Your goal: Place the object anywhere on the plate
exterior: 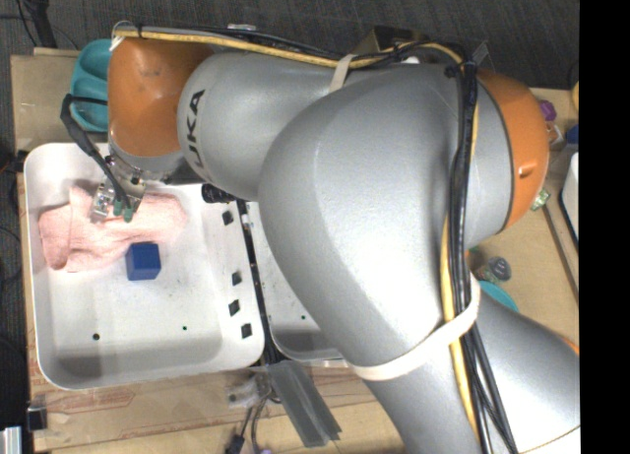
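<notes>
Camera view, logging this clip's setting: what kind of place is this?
Likely a robotics lab bench: a KUKA arm reaches over white bins holding a pink cloth and a blue block.

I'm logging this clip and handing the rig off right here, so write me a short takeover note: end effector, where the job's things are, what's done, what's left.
End effector: low over the pink cloth in the left bin, at the cloth's upper edge. Nothing is seen held.
Blue cube: in the left bin, at the cloth's lower right edge, clear of the end effector.
Right bin: mostly behind the arm; I cannot make out a plate from here.
Done: no placement that I can see.
Left: locate the plate, pick up the object, set it on the plate.
</notes>
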Motion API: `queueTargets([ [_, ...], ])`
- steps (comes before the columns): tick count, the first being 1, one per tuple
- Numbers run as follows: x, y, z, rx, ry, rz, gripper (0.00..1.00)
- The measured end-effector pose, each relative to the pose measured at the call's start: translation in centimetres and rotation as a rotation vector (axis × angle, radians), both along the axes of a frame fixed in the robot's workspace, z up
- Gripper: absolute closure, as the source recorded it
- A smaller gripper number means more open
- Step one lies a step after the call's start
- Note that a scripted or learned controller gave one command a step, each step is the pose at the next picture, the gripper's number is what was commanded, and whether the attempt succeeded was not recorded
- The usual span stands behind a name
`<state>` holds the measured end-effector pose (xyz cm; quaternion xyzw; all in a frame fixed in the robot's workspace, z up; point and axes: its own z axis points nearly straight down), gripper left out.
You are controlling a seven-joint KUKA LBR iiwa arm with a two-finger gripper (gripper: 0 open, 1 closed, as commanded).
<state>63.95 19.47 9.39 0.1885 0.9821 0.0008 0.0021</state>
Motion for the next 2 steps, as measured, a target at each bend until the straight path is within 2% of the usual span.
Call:
queueTargets([
  [1, 0.6, -1.5, 6.7, -0.001, 0.002, -0.028, 1.0],
  [2, -1.7, -7.7, 7.5, -0.002, 0.004, -0.037, 1.0],
])
